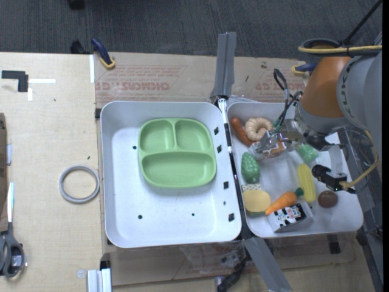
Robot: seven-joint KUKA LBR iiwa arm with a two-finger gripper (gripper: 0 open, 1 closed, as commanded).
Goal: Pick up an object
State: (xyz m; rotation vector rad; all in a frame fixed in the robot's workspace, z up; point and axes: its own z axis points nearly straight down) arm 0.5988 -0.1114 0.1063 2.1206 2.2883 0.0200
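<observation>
Two white bins sit on pale wood. In the left one lies a light green divided plate. The right bin holds a dark green bumpy piece, a tan ring-shaped pastry, a yellow corn cob, an orange carrot with a green tip, a brown ball and a black-and-white patterned box. The arm is grey with an orange band.

Hidden and cropped regions, overhead bench view.
The arm runs off the right edge and covers the right bin's far corner; scissors are cropped at left; the gripper's finger spacing is too blurred to read.
</observation>
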